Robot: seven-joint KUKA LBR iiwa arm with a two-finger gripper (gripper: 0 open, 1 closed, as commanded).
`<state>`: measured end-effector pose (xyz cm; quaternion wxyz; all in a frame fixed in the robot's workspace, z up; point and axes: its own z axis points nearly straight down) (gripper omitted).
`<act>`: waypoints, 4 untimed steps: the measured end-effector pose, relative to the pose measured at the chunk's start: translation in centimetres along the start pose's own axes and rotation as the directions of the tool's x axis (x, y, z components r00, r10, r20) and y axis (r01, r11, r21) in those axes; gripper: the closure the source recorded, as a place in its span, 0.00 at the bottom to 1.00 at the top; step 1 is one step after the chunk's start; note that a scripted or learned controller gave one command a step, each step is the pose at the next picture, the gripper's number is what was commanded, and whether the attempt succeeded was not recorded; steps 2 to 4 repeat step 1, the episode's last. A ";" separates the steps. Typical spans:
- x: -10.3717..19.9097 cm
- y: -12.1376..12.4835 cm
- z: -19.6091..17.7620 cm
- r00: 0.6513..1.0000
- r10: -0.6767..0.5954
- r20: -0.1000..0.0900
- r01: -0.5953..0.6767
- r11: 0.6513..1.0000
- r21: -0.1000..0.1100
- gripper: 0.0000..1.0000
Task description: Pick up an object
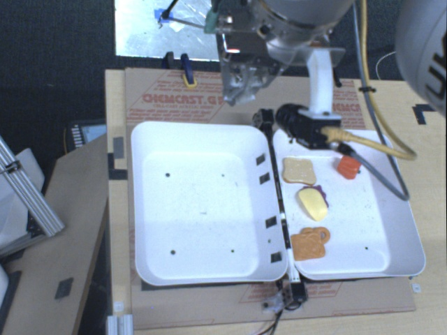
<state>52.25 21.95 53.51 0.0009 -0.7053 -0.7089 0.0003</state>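
I can't tell the jaws' state up at the back of the worktop; toast [299, 171], lemon [313, 203] and cookie [310, 243] crowd the right bin's [391, 257] divider wall, risking a finger strike there.

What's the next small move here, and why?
Probably bring the end effector forward and right, over the right bin. It hangs above the bench behind the bins, and the bread slice, yellow piece and orange piece all lie there.
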 end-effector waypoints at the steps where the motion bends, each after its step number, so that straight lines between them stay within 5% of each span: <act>1: 0.1 0.3 0.0 1.000 0.001 0.000 -0.001 1.000 -0.003 0.00; 4: 0.1 0.3 0.0 1.000 0.001 0.000 -0.001 1.000 -0.003 0.00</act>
